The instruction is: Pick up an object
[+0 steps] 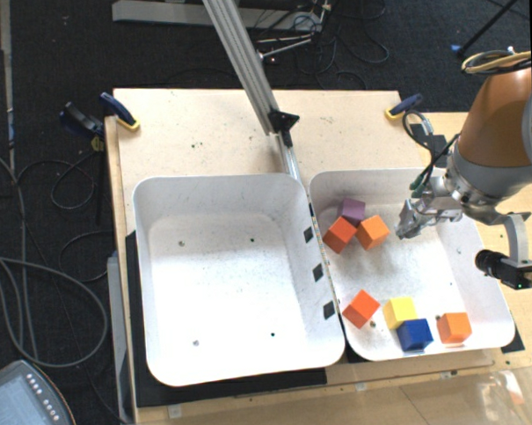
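The blocks all lay in the right bin [480,268]. A purple block [353,209], a red-orange block [339,234] and an orange block [372,232] sat bunched at its 11 o'clock part. A second red-orange block [361,308], a yellow block [399,311], a blue block [415,335] and another orange block [453,328] lay toward 6 o'clock. The claw [408,224] hung just at 3 o'clock of the upper group; whether it was clenched I cannot tell. The left bin [150,283] stood beside on the bench [201,131].
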`<state>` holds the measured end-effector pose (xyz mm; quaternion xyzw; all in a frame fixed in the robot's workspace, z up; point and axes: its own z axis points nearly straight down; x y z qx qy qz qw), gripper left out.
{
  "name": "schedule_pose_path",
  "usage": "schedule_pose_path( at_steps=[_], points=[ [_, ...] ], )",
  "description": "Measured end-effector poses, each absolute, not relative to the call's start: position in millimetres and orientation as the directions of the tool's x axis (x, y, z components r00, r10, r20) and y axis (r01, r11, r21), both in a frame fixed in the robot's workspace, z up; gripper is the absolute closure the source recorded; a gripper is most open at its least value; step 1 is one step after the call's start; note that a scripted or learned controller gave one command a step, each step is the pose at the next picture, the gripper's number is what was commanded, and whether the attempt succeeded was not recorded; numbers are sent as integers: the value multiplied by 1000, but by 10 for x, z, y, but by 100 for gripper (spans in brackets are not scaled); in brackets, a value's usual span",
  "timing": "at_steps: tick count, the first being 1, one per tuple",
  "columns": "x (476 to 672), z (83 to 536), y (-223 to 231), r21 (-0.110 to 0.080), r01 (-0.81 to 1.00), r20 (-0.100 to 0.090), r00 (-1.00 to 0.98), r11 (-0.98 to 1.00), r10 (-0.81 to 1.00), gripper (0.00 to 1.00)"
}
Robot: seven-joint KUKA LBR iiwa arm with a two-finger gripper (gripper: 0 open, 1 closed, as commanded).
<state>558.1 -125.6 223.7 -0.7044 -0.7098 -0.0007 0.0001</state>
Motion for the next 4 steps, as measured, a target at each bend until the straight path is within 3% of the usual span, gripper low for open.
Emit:
schedule_pose_path(
  at_steps=[4],
  points=[
    [6219,2404,874,3,1000,2,-8,8,1000,100]
  ],
)
